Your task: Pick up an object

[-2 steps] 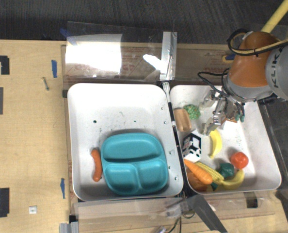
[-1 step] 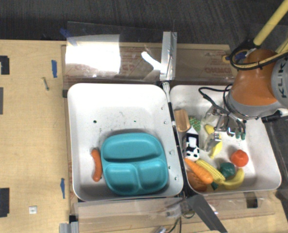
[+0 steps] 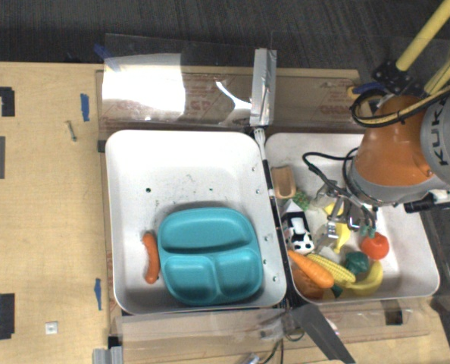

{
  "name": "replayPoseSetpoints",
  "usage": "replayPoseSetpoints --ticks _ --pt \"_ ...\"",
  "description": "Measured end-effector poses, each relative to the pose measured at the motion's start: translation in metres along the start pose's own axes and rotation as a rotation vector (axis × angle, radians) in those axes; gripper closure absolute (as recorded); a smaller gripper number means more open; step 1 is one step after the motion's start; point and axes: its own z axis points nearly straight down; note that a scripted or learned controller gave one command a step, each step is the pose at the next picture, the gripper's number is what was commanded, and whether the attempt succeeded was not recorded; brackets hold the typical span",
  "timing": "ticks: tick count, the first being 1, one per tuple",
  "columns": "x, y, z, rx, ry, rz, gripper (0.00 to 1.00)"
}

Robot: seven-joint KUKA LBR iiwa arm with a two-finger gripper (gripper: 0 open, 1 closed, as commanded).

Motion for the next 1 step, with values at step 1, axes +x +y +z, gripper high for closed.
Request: replayPoseSetpoints --ticks 1 --pt "-0.0681 0.0182 0.0007 0.0 -0.003 -0.076 0.0"
